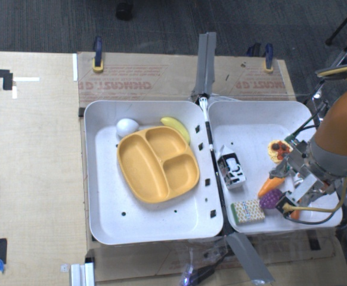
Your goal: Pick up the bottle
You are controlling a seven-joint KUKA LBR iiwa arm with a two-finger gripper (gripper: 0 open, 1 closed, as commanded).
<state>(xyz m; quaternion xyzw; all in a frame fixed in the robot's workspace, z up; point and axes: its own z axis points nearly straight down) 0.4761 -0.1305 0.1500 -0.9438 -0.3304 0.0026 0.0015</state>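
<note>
The arm is reaching in from the right of the frame; its claw (285, 183) is hanging low over the right bin (254, 121), and whether it is gripping anything cannot be told; the bottle (231, 170), dark with a white label, is lying at that bin's left side, apart from the claw; in the left bin (102, 219), 1 yellow divided tray (157, 162) is sitting beside a white egg (127, 126) and a banana (176, 126).
</note>
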